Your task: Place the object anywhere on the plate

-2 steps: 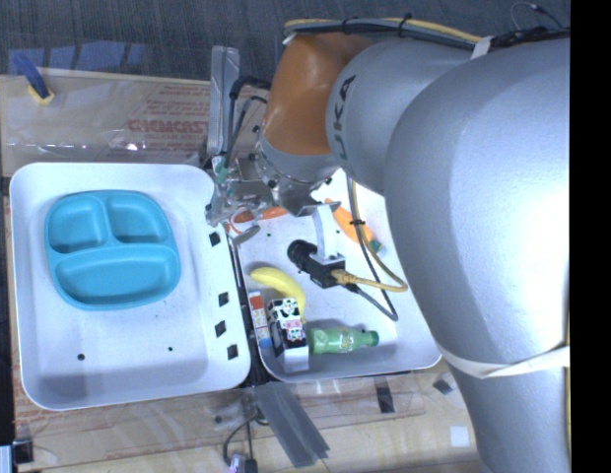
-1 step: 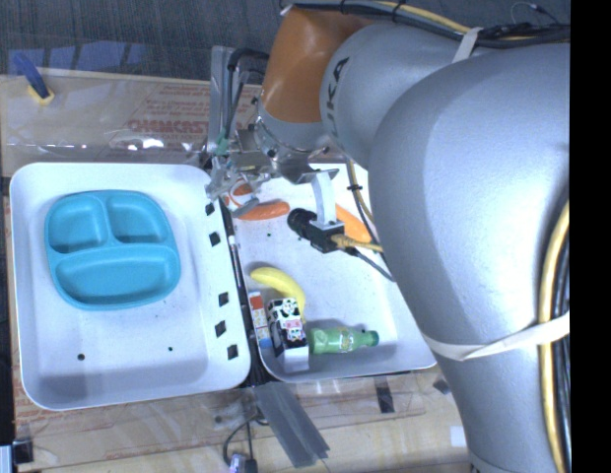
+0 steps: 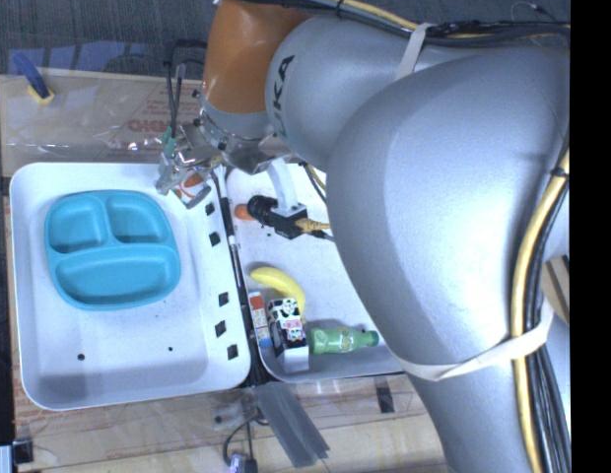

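Camera view: my gripper (image 3: 179,177), grip state indiscernible, above left bin (image 3: 108,363) edge beside plate (image 3: 112,248); banana (image 3: 278,286) well apart.

Arm (image 3: 424,166) — grey, orange band above wrist, entering from right, filling frame's right half. Gripper (image 3: 184,177) — upper centre-left, pointing down.

The plate (image 3: 112,247) is bright sky blue against the plain white left bin (image 3: 108,372). In the white right bin (image 3: 325,264) lie a yellow banana (image 3: 279,285), a green bottle (image 3: 340,340) and a small carton (image 3: 287,321) patterned in black and white patches. The arm (image 3: 424,185) is silver-grey with an orange band (image 3: 241,52).
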`<state>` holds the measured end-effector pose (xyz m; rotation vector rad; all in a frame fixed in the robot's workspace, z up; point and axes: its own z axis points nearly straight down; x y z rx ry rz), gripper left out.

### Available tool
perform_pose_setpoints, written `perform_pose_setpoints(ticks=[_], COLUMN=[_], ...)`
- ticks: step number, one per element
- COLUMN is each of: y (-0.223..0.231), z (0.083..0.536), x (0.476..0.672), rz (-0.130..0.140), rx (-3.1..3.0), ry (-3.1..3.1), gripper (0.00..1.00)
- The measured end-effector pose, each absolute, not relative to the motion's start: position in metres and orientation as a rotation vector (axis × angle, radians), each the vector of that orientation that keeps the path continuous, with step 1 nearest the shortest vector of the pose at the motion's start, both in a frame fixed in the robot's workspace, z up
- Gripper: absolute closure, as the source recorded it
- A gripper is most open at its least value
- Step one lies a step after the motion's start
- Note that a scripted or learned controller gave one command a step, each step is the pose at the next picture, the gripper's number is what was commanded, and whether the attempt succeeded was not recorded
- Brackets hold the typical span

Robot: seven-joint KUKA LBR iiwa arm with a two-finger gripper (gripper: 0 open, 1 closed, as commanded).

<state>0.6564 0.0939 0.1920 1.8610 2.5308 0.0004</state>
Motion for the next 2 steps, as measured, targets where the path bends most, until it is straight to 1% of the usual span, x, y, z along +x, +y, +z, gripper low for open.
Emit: perform_pose_setpoints(ticks=[1,2], y=[0.1522,0.1522], z=[0.1386,0.139], x=[0.6554,0.6556], rz=[-0.005,-0.004], rx=[1.82,1.82], ry=[2.564,2.564], gripper=[1.0,0.0])
